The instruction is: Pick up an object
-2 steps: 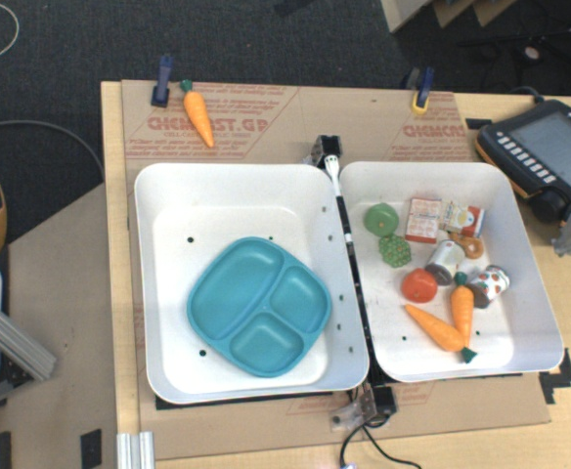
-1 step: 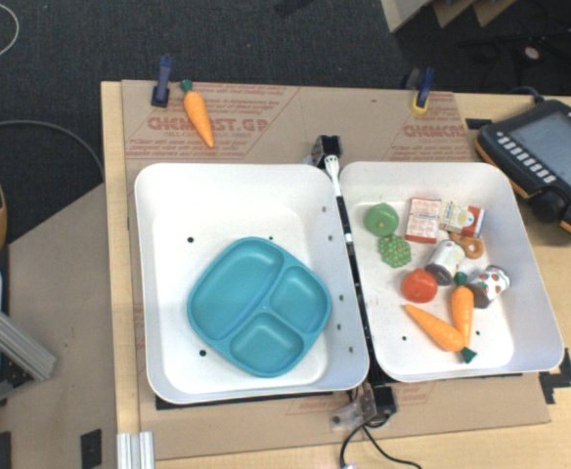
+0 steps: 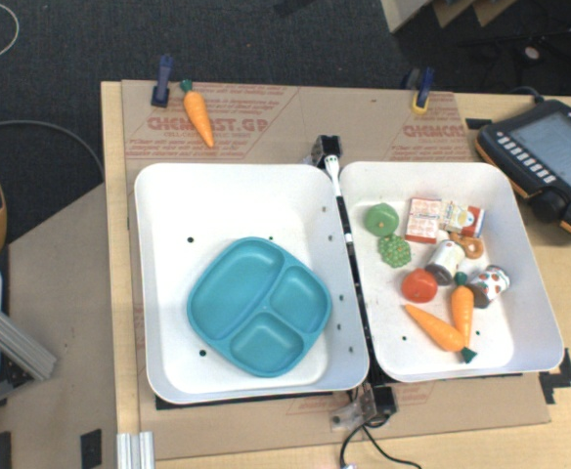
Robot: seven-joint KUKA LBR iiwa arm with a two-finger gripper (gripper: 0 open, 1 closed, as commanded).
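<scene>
Camera view puts the orange carrot (image 3: 434, 327) near the right bin's (image 3: 520, 355) front edge, so I'd close across its narrow width; how wide my claw stands I cannot tell

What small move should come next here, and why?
Probably bring the arm in over the right bin and line up above the red tomato. All the small toys sit in that bin, and the tomato has a little free space round it. The left bin holds a blue divided plate.
</scene>
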